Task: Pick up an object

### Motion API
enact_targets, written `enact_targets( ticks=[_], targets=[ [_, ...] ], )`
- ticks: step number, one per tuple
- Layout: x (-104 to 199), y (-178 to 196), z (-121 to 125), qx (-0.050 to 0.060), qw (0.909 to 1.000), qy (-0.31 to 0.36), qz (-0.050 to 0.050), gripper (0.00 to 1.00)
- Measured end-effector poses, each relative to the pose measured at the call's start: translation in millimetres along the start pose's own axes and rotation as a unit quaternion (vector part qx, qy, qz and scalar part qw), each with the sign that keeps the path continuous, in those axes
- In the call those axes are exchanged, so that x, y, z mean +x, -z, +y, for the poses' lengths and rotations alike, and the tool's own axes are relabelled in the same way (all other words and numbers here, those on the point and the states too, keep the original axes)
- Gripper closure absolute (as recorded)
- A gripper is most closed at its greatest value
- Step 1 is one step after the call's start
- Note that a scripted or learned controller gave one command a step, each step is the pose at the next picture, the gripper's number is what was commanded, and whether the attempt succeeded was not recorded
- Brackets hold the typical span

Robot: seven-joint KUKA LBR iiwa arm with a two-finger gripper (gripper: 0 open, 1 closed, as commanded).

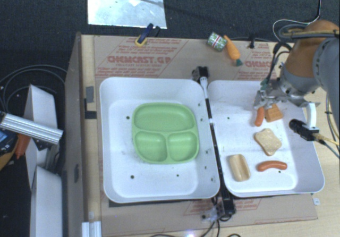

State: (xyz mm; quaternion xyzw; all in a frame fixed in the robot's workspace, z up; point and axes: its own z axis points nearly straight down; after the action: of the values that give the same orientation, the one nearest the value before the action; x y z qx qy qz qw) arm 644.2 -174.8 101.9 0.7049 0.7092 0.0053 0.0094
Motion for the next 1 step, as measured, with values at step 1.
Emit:
enact_targets(
  ticks=[1],
  targets=[
    [57.1,26.9,26.2,0.009,1.0,-0.001,0.003,1.0]
  ],
)
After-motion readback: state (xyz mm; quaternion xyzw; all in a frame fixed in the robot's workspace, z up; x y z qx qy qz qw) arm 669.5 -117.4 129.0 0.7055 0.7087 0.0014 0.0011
